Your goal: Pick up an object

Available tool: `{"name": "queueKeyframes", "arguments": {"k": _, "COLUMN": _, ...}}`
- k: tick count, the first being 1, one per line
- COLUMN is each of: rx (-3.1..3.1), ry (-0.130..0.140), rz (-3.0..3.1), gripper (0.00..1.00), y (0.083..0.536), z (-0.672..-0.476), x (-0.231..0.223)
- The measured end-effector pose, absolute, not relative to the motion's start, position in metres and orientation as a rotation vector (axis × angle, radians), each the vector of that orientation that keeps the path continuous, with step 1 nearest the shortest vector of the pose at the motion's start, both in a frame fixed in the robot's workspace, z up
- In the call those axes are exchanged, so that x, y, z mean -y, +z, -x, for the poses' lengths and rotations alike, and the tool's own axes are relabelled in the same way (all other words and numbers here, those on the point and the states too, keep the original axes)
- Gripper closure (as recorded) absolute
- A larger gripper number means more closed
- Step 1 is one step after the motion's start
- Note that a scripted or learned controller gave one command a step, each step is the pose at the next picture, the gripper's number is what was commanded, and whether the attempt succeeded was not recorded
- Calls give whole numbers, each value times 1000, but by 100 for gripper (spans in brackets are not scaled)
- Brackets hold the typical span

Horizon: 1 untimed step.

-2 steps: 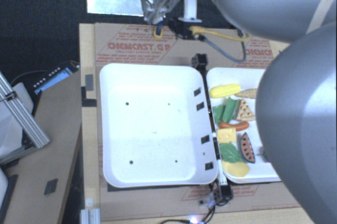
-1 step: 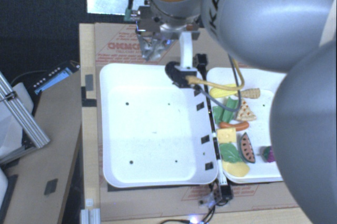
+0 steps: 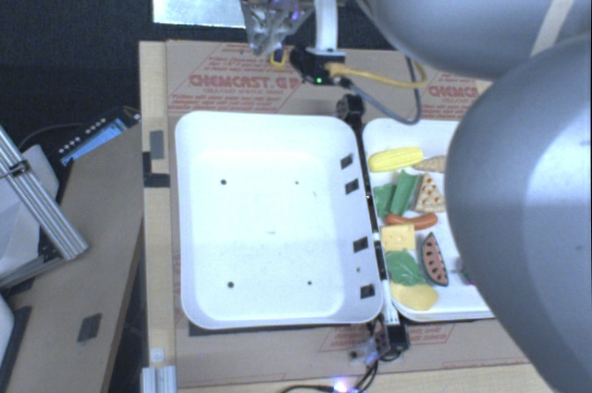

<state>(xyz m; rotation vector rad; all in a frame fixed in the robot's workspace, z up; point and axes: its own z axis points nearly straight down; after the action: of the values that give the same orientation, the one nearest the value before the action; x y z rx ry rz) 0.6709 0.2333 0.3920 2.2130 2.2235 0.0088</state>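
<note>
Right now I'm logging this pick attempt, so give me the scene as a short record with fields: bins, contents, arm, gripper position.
left bin: shallow white plastic bin, bare floor showing
right bin: shallow white plastic bin, partly covered by the arm
right bin contents: toy food pile, including yellow corn cob, red sausage, watermelon slice, green pieces
arm: grey KUKA arm, over the right bin
gripper: above the bench's far edge, beyond the left bin
held item: none seen
</note>
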Motion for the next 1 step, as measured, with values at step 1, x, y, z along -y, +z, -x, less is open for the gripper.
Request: {"name": "queueKeyframes", "arguments": {"k": 1, "rx": -2224, "ry": -7, "rz": -2222, "gripper": 100, "y": 334, "z": -639, "x": -229}}
